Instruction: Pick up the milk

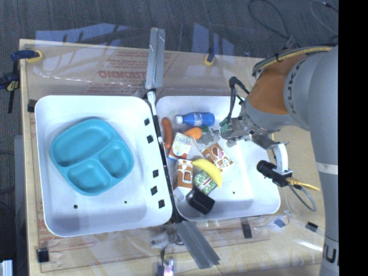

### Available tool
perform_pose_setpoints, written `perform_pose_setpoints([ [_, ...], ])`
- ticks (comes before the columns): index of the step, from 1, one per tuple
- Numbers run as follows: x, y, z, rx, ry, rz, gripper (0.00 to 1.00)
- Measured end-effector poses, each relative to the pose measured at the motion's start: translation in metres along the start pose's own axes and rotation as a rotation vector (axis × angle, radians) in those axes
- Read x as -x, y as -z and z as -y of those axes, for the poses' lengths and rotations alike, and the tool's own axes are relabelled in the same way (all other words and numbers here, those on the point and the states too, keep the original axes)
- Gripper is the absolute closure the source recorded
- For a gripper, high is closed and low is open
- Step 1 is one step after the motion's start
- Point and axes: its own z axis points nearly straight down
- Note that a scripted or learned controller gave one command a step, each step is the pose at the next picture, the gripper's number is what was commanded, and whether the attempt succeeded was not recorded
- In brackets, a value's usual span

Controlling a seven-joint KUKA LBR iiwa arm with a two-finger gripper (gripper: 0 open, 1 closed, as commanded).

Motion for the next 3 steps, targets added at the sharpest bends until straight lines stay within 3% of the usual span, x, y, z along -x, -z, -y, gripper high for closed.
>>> perform_pose_setpoints([
  [1, -0.03, -0.041, -0.007, 0.013, -0.054, 0.009, 0.0],
  [2, 0.015, -0.047, -0.019, 0.027, -0.066, 0.006, 0.0],
  [3, 0.017, -0.046, 0.006, 0.038, 0.041, 0.016, 0.0],
])
